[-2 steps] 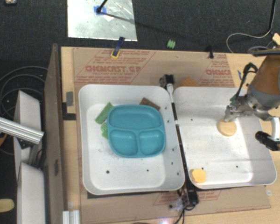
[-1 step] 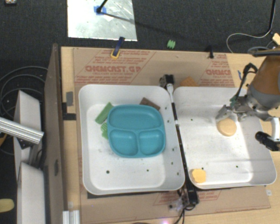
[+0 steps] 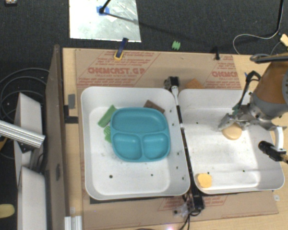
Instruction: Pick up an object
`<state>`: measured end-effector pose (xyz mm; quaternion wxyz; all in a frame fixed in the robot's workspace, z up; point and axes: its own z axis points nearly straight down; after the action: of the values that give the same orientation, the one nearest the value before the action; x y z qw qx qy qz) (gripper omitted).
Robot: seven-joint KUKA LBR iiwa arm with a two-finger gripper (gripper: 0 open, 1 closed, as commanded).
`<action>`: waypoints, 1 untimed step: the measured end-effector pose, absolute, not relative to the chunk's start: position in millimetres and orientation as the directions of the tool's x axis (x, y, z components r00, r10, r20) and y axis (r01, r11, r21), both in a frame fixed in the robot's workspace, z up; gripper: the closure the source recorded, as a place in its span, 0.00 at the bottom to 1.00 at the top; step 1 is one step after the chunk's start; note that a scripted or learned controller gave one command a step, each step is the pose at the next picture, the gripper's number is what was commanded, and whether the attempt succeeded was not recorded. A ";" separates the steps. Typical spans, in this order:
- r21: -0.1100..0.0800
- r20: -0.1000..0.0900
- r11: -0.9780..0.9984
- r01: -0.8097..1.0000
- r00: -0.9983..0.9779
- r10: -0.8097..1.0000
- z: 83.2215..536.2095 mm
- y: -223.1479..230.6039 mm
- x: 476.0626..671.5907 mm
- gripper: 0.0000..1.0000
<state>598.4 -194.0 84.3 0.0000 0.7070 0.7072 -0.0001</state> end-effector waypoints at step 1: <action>0.006 -0.001 0.000 1.000 0.000 1.000 96.3 -194.6 600.3 1.00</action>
<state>600.3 -194.6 96.3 0.0025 0.7070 0.7072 0.0017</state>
